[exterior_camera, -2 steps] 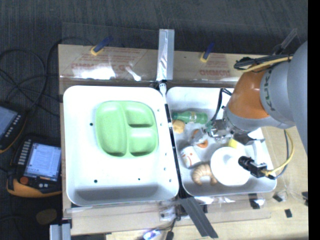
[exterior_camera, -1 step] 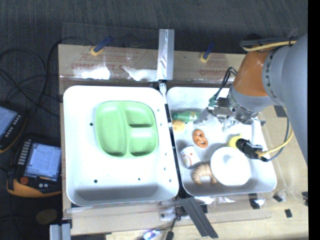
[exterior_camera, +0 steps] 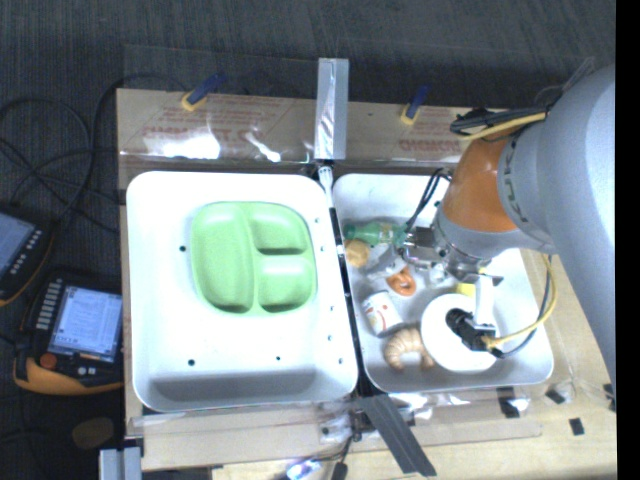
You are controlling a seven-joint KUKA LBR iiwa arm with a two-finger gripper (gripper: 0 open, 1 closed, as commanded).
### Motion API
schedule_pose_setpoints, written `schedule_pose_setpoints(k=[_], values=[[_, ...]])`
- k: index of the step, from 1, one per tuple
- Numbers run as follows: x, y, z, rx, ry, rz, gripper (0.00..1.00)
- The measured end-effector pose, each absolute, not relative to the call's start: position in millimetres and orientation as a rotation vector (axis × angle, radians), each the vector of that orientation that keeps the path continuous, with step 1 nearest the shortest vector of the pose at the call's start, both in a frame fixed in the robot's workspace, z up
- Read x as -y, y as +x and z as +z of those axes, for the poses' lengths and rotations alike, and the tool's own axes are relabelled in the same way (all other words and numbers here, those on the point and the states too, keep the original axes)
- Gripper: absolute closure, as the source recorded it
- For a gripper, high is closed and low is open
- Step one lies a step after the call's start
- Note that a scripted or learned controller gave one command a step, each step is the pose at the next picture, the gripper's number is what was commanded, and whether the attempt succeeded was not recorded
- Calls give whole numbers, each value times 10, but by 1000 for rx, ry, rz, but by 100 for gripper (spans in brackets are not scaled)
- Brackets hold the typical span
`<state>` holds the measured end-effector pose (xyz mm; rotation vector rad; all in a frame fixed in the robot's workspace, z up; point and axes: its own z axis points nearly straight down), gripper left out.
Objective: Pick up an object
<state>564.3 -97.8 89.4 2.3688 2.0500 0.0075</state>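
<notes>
Even overhead lighting, moderately bright; glare off the clear plastic sheet [exterior_camera: 235,133] behind the bins, white bins [exterior_camera: 160,358] near overexposed, soft shadows, slight overall softness, dark floor grainy.

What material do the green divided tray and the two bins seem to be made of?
Green divided tray: probably moulded plastic, matte, with soft rounded compartment edges and even colour. Left bin and right bin: likely smooth white plastic, slightly glossy, with rounded corners.
</notes>
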Motion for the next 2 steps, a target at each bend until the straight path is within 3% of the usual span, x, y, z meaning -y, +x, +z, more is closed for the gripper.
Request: schedule_pose_setpoints(k=[1,2], values=[[977,5651,990,-2050,2369,11,100],[883,5660,2478,-2163,2277,-6,100]])
